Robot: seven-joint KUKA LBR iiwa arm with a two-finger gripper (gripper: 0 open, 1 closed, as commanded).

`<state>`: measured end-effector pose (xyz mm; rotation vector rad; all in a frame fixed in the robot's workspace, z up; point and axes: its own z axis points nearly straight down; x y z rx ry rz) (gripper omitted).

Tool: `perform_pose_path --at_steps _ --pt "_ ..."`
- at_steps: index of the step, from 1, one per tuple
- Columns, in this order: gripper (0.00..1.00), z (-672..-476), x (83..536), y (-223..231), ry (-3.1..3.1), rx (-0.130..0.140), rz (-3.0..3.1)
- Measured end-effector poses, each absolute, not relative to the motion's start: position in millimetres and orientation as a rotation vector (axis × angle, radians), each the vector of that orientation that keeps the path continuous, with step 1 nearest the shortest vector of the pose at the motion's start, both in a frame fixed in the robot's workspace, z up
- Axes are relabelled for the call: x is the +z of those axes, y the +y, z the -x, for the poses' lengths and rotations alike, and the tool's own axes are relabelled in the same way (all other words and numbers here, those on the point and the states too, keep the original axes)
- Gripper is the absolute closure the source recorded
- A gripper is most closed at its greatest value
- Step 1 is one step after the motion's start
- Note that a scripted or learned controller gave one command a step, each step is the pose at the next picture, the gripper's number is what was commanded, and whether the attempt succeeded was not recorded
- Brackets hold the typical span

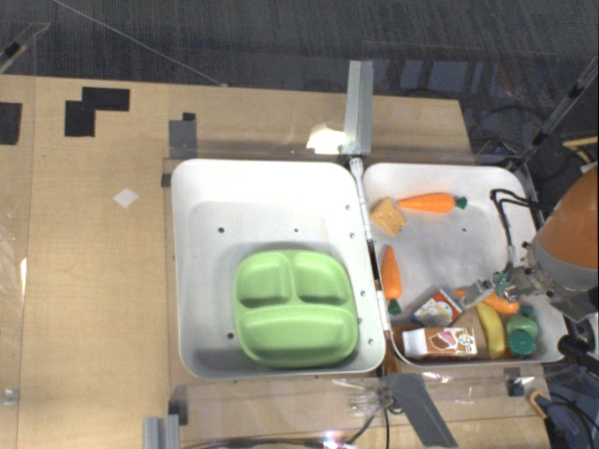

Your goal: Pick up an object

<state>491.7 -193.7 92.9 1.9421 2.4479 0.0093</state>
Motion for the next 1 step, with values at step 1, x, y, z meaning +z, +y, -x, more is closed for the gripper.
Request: perform_pose_path --at_steps 1 --pt "1.00 -496.8 105.6 -190.0 2.448 0.022 -1.931"
